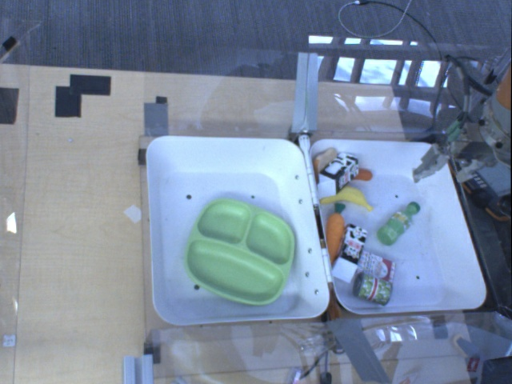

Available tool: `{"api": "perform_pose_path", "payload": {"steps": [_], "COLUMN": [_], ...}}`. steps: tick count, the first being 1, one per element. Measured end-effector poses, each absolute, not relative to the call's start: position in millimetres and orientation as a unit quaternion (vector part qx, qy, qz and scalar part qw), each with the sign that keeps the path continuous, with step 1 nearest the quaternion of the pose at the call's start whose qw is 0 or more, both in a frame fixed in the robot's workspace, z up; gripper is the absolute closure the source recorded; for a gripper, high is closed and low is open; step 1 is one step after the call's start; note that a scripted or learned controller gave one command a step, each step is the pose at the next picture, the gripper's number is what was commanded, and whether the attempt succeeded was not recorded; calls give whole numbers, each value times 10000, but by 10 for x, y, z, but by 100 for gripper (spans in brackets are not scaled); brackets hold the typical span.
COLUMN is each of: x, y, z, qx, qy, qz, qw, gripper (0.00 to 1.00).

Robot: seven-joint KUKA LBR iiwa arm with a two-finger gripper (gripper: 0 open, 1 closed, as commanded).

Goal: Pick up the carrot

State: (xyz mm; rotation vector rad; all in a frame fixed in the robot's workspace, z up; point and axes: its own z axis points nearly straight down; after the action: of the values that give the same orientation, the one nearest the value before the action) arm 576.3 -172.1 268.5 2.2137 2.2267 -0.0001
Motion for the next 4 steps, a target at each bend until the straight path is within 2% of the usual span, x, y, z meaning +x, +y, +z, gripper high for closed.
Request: {"api": "perform_pose_path", "payload": {"steps": [1,2,3,4], "x": [5883,6063,6080,6524], "y": [-1212,-848,-834,-213], "z": [1484,919,1014,2063], "qx": [7013,8133,8115,9166], "qy": [7129,5819,5843,3998], "qz": [1,-13,0,14], "qw": [2,-9,0,9], "gripper": [0,0,100,100]}}
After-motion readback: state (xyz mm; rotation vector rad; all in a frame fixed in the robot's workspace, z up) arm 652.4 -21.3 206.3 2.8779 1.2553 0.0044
